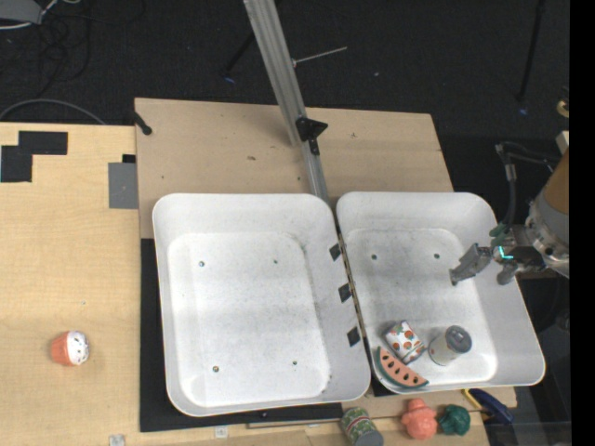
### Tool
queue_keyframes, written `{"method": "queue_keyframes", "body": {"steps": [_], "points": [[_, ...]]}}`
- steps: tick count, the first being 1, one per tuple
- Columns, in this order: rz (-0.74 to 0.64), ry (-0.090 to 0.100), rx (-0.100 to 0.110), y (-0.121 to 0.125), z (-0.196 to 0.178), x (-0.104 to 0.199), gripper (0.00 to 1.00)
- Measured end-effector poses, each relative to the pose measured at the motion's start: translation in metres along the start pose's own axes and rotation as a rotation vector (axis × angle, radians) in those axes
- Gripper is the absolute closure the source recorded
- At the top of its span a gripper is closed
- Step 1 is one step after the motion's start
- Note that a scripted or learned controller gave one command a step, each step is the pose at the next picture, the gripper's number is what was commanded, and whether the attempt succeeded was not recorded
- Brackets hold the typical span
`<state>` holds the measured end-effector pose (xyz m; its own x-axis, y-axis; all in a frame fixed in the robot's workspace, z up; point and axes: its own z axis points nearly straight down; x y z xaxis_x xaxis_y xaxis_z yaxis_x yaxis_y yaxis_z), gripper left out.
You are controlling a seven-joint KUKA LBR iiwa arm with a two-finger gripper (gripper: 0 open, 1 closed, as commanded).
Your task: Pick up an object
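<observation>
Two shallow speckled white bins (244, 214)

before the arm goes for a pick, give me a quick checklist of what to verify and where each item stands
1. Pickable things in the right bin: ok, a red-and-white patterned object, a grey cylinder and a watermelon slice toy sit at its near edge.
2. Tool over that bin: ok, at its right side.
3. Tool above a target: not ok, the objects lie nearer the camera.
4. Nothing held: ok, no object between the fingers.
5. Targets spaced for a clean grasp: not ok, they are clustered.
</observation>
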<state>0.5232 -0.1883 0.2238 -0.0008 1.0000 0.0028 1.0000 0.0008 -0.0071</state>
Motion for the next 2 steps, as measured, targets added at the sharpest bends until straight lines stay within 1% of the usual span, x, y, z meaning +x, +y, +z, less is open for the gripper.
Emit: {"method": "queue_keyframes", "body": {"steps": [1, 2], "points": [[0.001, -0.001, -0.004, 0.001, -0.002, -0.001, 0.00], [0.000, 0.000, 0.001, 0.007, 0.059, 0.001, 0.00]]}}
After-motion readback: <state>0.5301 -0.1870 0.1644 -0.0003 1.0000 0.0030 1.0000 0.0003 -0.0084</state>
